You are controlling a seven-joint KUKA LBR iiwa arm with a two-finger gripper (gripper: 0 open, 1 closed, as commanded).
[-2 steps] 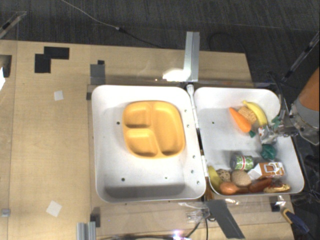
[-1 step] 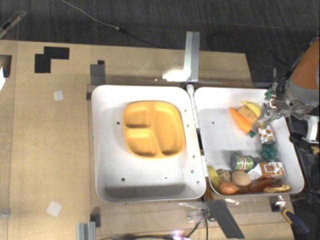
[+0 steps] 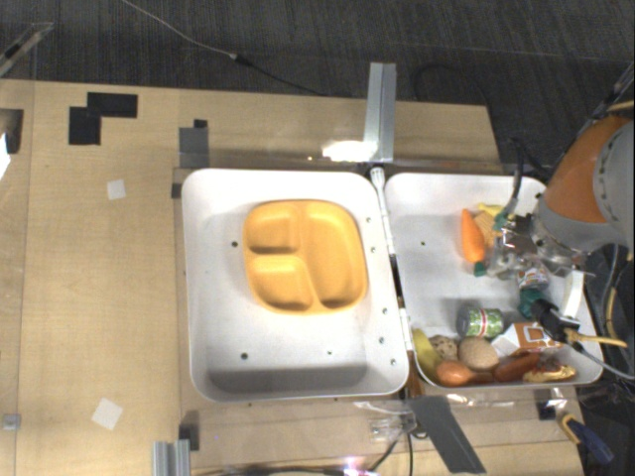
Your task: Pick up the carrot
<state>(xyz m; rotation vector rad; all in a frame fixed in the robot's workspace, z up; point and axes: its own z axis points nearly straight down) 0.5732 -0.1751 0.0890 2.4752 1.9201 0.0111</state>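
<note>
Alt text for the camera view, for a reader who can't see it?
The gripper hovers beside the carrot in the right bin, with other food items and a can near its front edge. The left bin holds a yellow divided tray.

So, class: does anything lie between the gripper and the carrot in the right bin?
Nothing visible does. The carrot lies on bare bin floor, just left of the gripper. The can and other items sit nearer the bin's front edge, off that path.
</note>
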